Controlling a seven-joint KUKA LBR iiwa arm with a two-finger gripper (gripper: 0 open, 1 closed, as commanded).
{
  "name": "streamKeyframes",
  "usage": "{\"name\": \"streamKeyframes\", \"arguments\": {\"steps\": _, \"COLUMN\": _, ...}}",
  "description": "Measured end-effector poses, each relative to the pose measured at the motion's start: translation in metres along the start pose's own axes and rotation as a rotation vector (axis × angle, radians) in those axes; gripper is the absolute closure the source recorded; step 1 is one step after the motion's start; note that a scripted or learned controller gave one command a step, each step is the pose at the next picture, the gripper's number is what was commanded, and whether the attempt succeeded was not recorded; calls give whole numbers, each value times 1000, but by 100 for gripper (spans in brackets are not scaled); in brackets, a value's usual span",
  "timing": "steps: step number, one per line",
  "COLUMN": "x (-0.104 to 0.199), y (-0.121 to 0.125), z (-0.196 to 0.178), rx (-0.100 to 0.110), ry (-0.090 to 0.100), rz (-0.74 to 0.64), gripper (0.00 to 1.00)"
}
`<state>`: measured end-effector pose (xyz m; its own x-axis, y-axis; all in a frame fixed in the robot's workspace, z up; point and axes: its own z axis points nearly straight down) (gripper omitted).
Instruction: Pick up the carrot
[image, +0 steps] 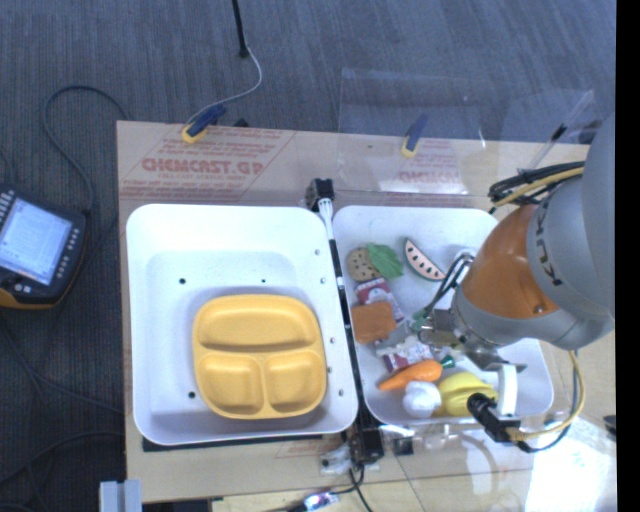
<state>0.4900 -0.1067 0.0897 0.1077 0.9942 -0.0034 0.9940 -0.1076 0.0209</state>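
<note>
Two shallow white bins look like smooth, matt moulded plastic: the left bin (160, 300) and, touching its right side, the right bin (540, 390). Inside the left bin lies a yellow divided tray (260, 352) of smooth plastic with a soft sheen. Under both bins, the bench top (210, 170) looks like pale board covered in a printed film. Beyond the bench, the floor (100, 50) is dark, rough carpet. In the right bin, the orange carrot (410, 374) looks like smooth, slightly glossy plastic. Over that bin, the arm (560, 270) has smooth grey casing and a glossy orange band.
</note>
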Motion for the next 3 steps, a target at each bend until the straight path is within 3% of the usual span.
{"name": "streamKeyframes", "arguments": {"steps": 2, "x": 11, "y": -2, "z": 0, "rx": -1, "ry": -3, "rz": 230, "gripper": 0}}
{"name": "streamKeyframes", "arguments": {"steps": 3, "x": 5, "y": -1, "z": 0, "rx": 1, "ry": 1, "rz": 435, "gripper": 0}}
